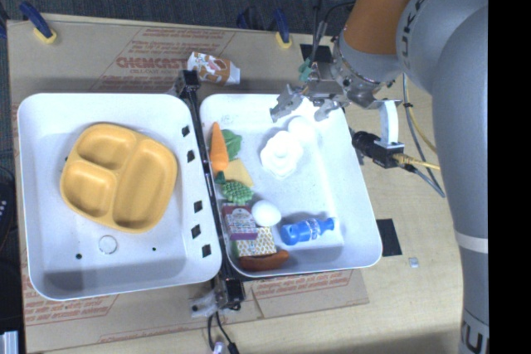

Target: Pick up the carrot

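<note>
From above, the gripper (pixel 305 102) hangs over the far edge of the right bin (pixel 355 203), its two fingers (pixel 284 104) spread apart with nothing between them. The carrot (pixel 218 147) lies well left of it, against the bin's left wall, beside green leafy pieces. A white object (pixel 282 152) sits just below the gripper. Nearer are a white egg (pixel 266 214) and a blue bottle (pixel 305 230). The left bin (pixel 41 128) holds a yellow divided tray (pixel 119 175).
</note>
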`<state>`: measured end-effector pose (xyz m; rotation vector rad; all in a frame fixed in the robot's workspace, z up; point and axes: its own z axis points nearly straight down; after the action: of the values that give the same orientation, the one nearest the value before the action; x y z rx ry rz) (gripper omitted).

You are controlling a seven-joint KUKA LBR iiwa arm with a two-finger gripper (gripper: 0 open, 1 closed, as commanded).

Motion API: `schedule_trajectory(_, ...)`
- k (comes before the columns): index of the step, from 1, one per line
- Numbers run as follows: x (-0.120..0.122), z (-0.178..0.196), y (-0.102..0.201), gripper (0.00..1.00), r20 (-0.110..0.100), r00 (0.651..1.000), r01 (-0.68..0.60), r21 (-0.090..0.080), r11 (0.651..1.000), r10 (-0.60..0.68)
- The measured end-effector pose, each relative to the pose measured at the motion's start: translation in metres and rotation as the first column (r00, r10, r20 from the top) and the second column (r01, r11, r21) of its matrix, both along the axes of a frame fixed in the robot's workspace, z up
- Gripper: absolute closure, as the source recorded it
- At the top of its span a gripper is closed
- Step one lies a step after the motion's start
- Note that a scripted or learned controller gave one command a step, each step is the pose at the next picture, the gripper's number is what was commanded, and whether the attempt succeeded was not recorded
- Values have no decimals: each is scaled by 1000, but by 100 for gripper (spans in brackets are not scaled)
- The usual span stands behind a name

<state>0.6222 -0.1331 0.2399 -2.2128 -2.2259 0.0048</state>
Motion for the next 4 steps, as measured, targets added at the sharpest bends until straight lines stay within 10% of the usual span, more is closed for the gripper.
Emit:
schedule_trajectory(1, 8, -138, 31, 0, 2, 990, -144, 0, 990, 144)
schedule_trajectory(2, 8, -128, 31, 100, 0, 989, -147, -1, 989, 147)
schedule_trajectory(3, 8, -128, 31, 0, -1, 989, -148, -1, 989, 148)
schedule_trajectory(4, 21, -148, 36, 0, 1, 991, 133, -1, 991, -133)
